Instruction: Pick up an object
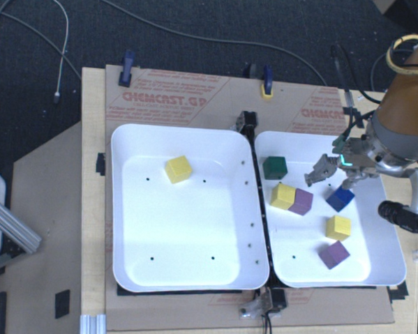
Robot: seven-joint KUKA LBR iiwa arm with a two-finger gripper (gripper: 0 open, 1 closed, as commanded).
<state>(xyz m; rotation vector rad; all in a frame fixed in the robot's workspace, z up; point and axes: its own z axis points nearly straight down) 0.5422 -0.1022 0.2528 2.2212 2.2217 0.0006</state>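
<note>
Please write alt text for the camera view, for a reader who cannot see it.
A grey arm reaches in from the right, its open claw above the right bin, next to a blue cube. That bin also holds a green cube, two yellow cubes and two purple cubes. The left bin holds one yellow cube.

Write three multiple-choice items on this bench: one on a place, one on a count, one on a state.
1. Where does the green cube lie?
A. Left bin
B. Right bin, far left corner
C. On the cardboard

2. How many cubes lie in the right bin?
A. Four
B. Five
C. Six

3. How does the hand stand?
A. Open above the right bin, holding nothing
B. Shut on a yellow cube
C. Resting in the left bin

Key: 1 B, the cube sits beside the divider at the far end. 2 C, one green, one blue, two yellow, two purple. 3 A, the fingers are spread near the blue cube with nothing between them.
</note>
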